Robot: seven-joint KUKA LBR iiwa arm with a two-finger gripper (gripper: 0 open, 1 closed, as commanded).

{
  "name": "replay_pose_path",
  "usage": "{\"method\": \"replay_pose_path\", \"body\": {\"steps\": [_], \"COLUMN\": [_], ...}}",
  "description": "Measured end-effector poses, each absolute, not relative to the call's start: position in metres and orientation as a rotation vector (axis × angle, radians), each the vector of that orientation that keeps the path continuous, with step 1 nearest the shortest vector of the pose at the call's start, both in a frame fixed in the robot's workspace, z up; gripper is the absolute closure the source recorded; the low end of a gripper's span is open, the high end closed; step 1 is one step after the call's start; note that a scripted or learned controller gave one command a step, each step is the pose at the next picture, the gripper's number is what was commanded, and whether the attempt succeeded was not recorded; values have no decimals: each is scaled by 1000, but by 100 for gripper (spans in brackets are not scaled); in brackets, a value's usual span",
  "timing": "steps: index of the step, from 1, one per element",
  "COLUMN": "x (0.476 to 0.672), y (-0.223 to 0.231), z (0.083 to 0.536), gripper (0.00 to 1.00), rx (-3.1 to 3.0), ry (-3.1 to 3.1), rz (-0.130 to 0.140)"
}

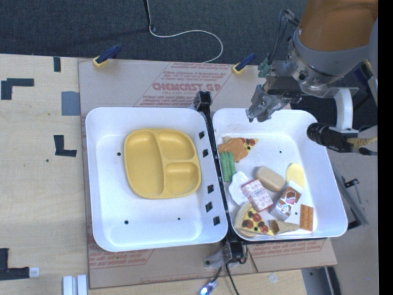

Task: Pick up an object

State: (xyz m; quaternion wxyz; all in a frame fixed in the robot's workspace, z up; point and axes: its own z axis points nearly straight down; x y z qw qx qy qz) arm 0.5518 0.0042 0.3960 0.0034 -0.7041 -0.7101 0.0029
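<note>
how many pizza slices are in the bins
2, both in the right bin: one pizza slice near its top left, the other at the bottom edge. More may be hidden.

Both white bins look like smooth, faintly glossy plastic, as does the yellow divided plate, while the sheet under them looks like matt brown cardboard and the surface like pale, matt wood.

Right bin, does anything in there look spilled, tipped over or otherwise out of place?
Nothing stands out. The right bin holds a loose heap of toy food, including a pizza slice and a green piece, all inside its walls. The yellow divided plate lies flat in the left bin. The gripper hovers above the right bin's far edge.
</note>
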Motion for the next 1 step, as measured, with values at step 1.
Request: {"method": "replay_pose_path", "body": {"steps": [1], "x": [511], "y": [51], "z": [342], "gripper": [100], "rx": [-2209], "ry": [-2219], "rz": [18]}}
